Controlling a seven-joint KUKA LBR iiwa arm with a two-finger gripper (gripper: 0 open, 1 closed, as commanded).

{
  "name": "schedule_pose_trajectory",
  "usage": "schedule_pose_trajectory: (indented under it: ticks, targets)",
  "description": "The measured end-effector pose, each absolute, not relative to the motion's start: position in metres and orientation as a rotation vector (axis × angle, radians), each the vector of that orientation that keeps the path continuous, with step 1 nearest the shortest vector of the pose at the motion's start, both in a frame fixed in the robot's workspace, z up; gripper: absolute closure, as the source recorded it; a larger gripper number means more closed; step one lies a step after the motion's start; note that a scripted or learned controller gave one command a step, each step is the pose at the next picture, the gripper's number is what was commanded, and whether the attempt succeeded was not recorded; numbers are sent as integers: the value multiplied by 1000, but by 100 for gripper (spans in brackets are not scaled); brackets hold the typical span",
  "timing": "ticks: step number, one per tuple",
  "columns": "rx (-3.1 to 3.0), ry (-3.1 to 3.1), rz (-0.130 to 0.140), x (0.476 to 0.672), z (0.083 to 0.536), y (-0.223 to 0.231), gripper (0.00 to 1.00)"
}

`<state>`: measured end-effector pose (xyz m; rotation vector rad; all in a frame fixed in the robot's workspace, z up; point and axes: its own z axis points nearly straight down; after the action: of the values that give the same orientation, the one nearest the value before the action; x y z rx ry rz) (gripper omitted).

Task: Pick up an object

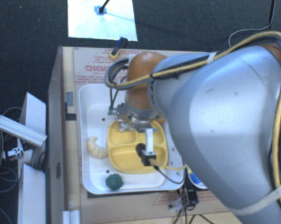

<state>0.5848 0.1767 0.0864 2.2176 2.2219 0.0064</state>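
So we've got the gripper sitting low over a glossy yellow plastic tray with moulded compartments, in the left white bin. We can't tell how open it is or whether it holds anything. A ridged cream crescent lies just left of the tray, and a fuzzy green ball sits near the front rim. There's bare floor along the bin's left wall.
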Motion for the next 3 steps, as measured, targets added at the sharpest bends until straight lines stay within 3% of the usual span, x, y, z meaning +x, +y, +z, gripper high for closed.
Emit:
schedule_pose_trajectory:
  ticks: [1,2,3]
  targets:
    - [2215,2225,7,626,195,207,100]
    - [2214,2225,6,649,356,231,100]
    - [2219,2224,-3,668,242,224,100]
